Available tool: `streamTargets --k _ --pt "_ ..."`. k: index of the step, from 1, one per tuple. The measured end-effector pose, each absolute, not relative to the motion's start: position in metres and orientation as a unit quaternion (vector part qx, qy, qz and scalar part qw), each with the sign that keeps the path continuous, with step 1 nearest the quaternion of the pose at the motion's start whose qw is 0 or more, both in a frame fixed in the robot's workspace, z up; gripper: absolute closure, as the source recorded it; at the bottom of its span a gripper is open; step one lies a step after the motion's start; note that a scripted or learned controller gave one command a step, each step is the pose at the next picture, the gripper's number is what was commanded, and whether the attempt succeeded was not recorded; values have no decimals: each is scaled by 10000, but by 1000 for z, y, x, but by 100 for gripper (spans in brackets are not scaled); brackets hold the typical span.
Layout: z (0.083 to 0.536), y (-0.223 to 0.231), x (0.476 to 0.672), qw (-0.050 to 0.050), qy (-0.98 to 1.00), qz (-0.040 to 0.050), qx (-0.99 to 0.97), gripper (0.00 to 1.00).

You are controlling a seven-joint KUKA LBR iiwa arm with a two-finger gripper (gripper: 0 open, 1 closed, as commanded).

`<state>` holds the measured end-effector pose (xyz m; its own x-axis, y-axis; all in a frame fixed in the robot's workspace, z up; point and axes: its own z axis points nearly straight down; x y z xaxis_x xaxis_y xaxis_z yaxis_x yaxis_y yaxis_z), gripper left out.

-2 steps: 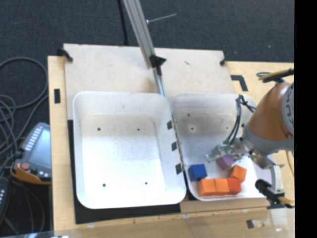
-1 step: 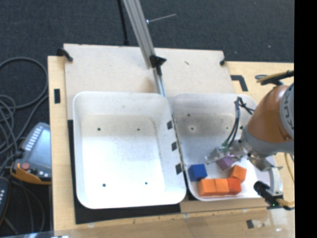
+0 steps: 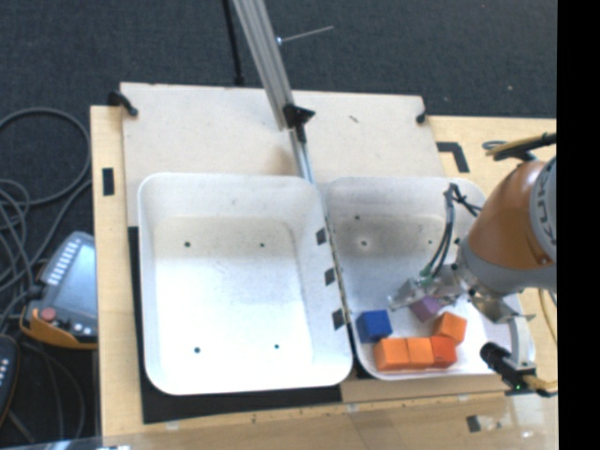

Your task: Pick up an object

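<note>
A small purple block (image 3: pixel 427 307) is lying in the right bin (image 3: pixel 394 204), toward its 5 o'clock corner, and the gripper (image 3: pixel 433 292) is hovering right over it. Whether the pincer is open or closed on anything, I cannot tell. Nothing appears lifted, so the pick looks not yet done. At the purple block's 4 o'clock an orange cube (image 3: pixel 452 326) is resting; at 6 o'clock two orange blocks (image 3: pixel 417 352) are sitting together; at 8 o'clock a blue cube (image 3: pixel 374 324) is standing. The left bin (image 3: pixel 159 251) is lying alongside at 9 o'clock.
</note>
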<state>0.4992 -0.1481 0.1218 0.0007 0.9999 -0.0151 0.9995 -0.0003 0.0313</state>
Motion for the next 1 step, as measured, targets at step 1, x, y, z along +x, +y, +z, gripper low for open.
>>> streamTargets --k 1 --pt "132 -149 501 203 7080 70 7059 100"
